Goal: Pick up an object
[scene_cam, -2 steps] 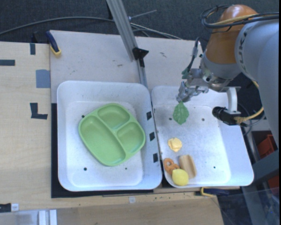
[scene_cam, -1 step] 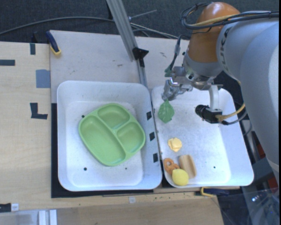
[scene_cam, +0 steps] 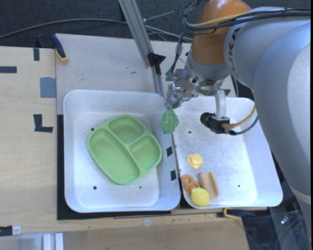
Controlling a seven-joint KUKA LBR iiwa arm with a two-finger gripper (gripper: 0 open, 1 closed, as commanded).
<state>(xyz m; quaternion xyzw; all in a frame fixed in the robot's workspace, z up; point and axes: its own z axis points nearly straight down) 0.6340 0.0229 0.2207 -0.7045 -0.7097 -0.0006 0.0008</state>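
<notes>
Grey arm (scene_cam: 271, 61) reaching from right with no readable lettering, left bin (scene_cam: 73, 139) bearing green divided tray (scene_cam: 124, 149), right bin (scene_cam: 250, 165) with small toy foods (scene_cam: 199, 184) near its front, gripper (scene_cam: 173, 104) over the bins' shared wall, fingers pinching green leaf (scene_cam: 169, 121) hanging beneath.

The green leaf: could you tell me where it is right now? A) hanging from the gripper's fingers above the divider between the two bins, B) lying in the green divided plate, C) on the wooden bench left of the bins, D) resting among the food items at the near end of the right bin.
A: the green leaf dangles from the gripper, above the divider between the left bin and the right bin.
</notes>
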